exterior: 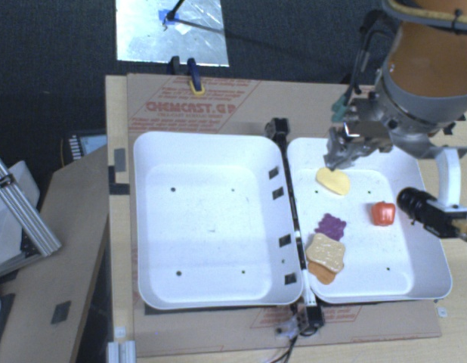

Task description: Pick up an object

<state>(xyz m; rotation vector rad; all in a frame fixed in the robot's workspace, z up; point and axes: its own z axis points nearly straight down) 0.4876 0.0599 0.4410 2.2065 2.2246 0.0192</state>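
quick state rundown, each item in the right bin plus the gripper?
gripper: low over the yellow piece, jaws unclear
yellow piece: lying flat, far side of right bin
red item: lying apart
purple piece: lying flat
tan waffle-like piece: resting over an orange piece

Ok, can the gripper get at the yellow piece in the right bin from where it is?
Probably yes. The gripper hangs just above the yellow piece, which lies apart from the purple piece and red piece, with nothing covering it.
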